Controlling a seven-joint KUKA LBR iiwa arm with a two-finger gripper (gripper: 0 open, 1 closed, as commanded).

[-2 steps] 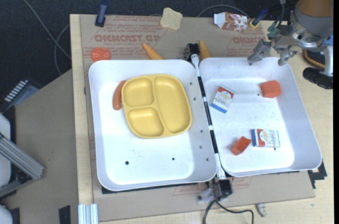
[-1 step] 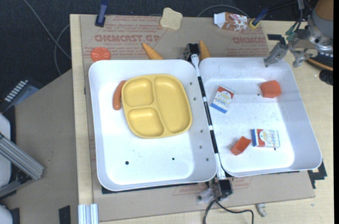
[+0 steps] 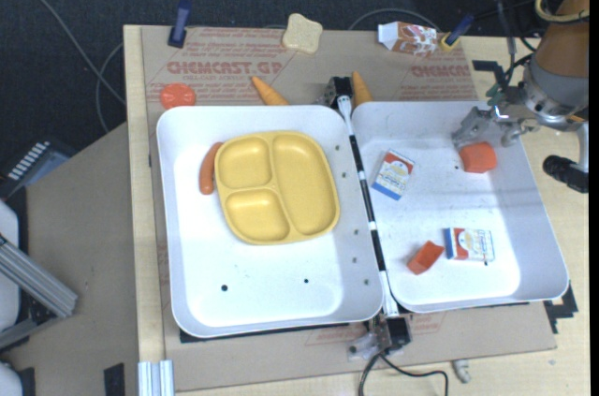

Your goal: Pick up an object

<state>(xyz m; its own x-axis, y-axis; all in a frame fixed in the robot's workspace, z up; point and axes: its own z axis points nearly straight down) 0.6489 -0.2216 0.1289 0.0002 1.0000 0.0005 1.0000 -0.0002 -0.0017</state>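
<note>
Four small items are lying in the right white bin (image 3: 524, 282), where the gripper (image 3: 487, 130), its grasp unclear, is probably hovering above the orange block (image 3: 479, 158).

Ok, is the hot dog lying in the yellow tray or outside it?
Outside. The hot dog lies on the left bin's floor, right against the tray's left rim, not in a compartment.
</note>
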